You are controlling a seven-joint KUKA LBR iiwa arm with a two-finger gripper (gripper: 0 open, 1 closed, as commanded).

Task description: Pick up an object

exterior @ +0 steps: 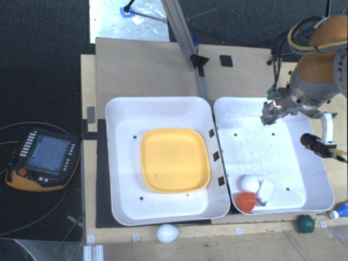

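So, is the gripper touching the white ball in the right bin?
Apart. The camera view shows the gripper near the far end of the right bin, with bare floor between it and the white ball at the near edge.

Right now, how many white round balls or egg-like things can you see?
2. One white ball sits in the right bin near its front left corner, beside an orange ball. One white egg lies on the bench, outside the left bin's front edge.

you'll find no text, label, brand or number that can be read here; the screen of the teach pendant [43, 159] lying left of the bins is too small and blurred to make out.
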